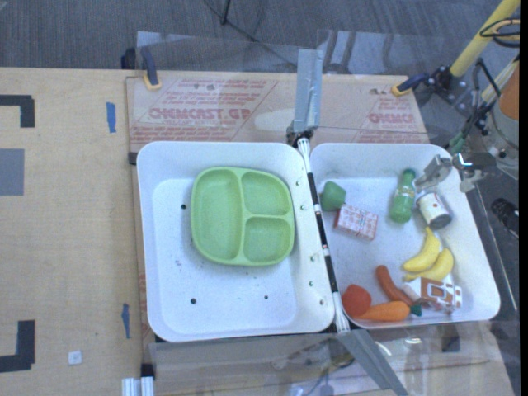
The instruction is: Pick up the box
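Observation:
A small box (pixel 356 221) with a red and white print lies flat in the right bin (pixel 483 304), left of its middle and just below a green pepper-like toy (pixel 332 195). My gripper (pixel 450 176) hangs over the bin's upper right rim, well to the right of the box. Its two grey fingers (pixel 431 172) stand apart with nothing between them. A can (pixel 434 209) lies just under the gripper, and a green bottle (pixel 403 196) lies to its left.
Further down the right bin lie two bananas (pixel 429 258), a sausage (pixel 391 283), a carrot (pixel 384 311), a red tomato (pixel 355 299) and an orange and white carton (pixel 440 294). The left bin (pixel 165 287) bears a green divided plate (pixel 242 216).

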You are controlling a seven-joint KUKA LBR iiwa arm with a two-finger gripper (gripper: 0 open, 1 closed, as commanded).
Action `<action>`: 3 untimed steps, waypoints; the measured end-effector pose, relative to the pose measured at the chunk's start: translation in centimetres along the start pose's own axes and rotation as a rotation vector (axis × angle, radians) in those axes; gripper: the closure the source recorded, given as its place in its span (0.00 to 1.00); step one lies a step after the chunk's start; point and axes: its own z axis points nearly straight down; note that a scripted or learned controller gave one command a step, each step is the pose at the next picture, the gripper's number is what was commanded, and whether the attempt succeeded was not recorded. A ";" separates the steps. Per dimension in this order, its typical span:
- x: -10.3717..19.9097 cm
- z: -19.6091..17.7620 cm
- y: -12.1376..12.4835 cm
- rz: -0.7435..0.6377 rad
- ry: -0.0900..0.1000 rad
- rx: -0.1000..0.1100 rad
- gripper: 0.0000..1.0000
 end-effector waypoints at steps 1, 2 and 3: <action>4.4 11.0 0.4 0.074 0.000 -0.001 0.00; 9.1 12.7 -4.7 -0.135 -0.004 -0.019 0.00; 9.3 12.6 3.0 -0.080 -0.006 -0.019 0.00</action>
